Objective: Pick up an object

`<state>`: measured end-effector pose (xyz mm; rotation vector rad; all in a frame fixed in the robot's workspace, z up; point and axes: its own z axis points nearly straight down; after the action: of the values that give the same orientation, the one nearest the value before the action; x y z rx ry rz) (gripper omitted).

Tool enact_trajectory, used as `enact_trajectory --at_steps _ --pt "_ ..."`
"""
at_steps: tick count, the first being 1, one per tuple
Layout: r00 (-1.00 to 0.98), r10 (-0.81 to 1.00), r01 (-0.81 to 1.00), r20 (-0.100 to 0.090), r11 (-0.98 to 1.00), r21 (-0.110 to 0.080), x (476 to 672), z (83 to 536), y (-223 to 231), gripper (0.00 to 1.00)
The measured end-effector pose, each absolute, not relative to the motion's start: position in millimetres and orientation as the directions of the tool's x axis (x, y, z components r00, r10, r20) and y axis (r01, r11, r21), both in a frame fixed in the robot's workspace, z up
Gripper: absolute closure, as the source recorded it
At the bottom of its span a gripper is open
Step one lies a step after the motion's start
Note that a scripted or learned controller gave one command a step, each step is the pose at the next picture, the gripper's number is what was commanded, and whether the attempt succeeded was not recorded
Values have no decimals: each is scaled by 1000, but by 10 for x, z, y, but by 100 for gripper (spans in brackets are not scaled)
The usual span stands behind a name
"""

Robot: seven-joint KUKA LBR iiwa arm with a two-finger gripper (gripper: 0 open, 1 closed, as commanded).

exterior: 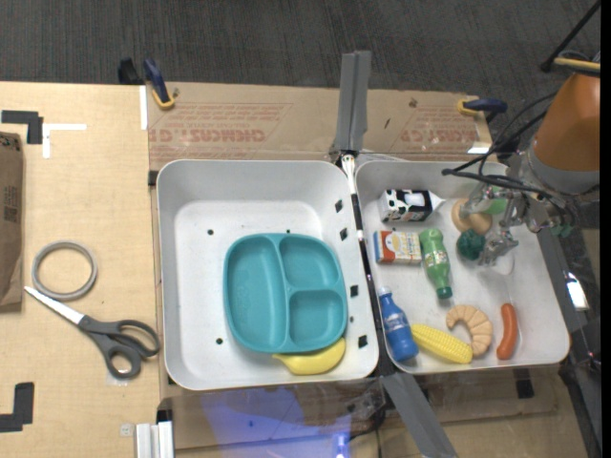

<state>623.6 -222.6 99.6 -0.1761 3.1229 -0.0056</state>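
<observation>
In the right bin (549,284), far-right corner, the end effector (496,232) hangs low over the bin floor, arm (570,132) coming in from the right edge. Can't tell if its fingers are open or closed, too cluttered there. A dark green round thing (470,245) sits just left of the end effector, touching or nearly; unclear if it's gripped. A tan round piece (469,217) sits just behind the green one.

Rest of the right bin, placed from the green bottle (436,263): the bottle lies flat, long axis running roughly far-to-near, cap toward the near side, slightly tilted right. A red-and-white carton (397,247) touches its left side, long axis left-right. A black-and-white cow toy (408,205) lies behind the carton. A blue bottle (396,327) is near-left of the green bottle, long axis far-to-near, leaning right at the near end. A corn cob (440,343) lies just right of the blue bottle, angled down to the right. A croissant (472,323) is curled just right of the corn. A red sausage (507,330), upright axis, is right of the croissant.

The left bin (181,256) has a teal divided plate (284,291), with a banana (313,359) tucked under its near edge.

On the counter (72,370), far left of the bins: scissors (95,329) and a tape roll (64,269).
</observation>
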Motion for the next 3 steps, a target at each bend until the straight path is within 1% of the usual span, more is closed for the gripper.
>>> enact_trajectory --at_steps 1,2,3 --pt "-995 -99 -99 -5 995 0 5940 933 -1811 0" --pt "-997 -76 -76 -4 997 1 5907 930 -1228 0" --pt "-997 -76 -76 -2 997 0 5292 922 -1041 0"
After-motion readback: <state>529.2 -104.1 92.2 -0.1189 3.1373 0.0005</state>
